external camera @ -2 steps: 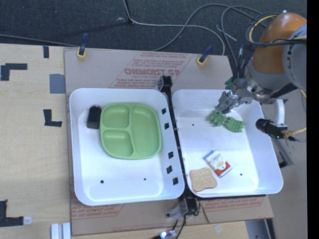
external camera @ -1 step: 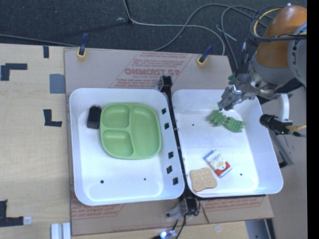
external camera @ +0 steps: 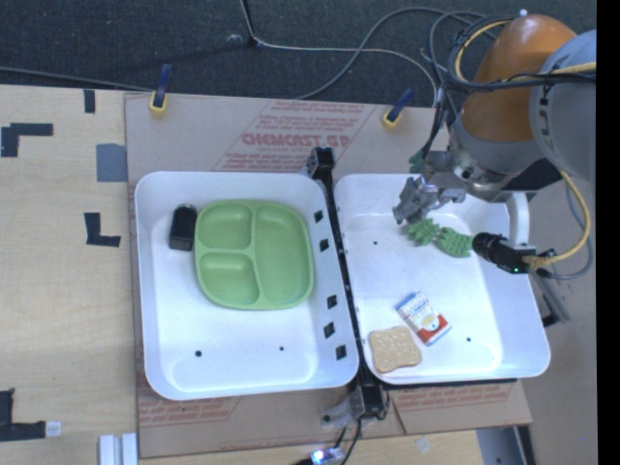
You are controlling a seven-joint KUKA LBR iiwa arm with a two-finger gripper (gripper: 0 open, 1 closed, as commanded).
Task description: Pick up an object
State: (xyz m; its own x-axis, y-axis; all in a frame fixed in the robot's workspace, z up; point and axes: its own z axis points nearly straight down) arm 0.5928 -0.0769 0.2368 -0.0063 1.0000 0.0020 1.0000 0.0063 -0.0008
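Note:
My gripper (external camera: 415,205) hangs low over the back of the right bin (external camera: 504,329). Just in front of it and to its right, a knobbly green toy (external camera: 442,237) lies on the bin floor, its left end right beside the fingertips. Whether they touch it I cannot tell. Nearer the front of this bin lie a small white, blue and red box (external camera: 423,318) and a slice of toast (external camera: 393,349).
The left bin (external camera: 165,347) holds a green divided plate (external camera: 255,255) with a small black block (external camera: 182,228) against its left side. A black divider (external camera: 334,260) runs between the bins. Cables trail behind the bench.

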